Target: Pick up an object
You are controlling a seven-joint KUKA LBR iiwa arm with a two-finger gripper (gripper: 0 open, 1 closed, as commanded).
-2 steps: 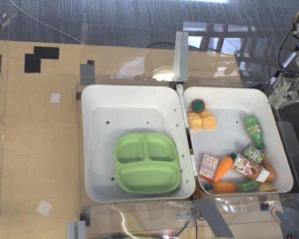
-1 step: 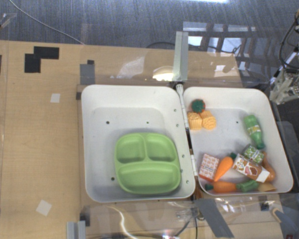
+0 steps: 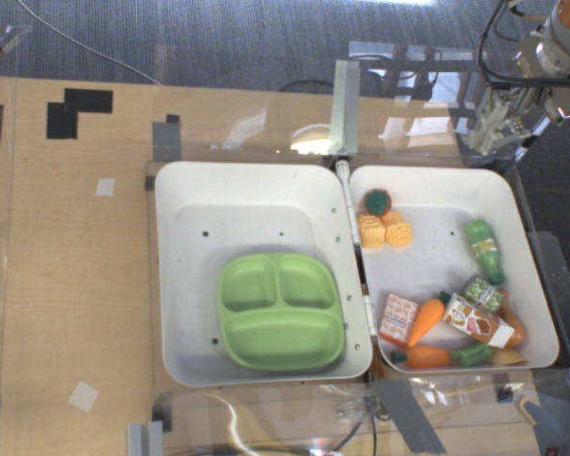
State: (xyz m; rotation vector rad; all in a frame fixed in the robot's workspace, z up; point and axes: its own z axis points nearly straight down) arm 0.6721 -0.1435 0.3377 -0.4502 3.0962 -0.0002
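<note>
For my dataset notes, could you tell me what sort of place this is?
Probably a robotics lab bench for pick tests: two white bins sit side by side, toy food such as a carrot fills one, and the gripper hangs above.

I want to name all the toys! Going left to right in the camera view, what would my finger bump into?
Green plate → yellow corn → carrot → green bottle. The toys heaped in the right bin's front corner overlap, so I skip those.
</note>
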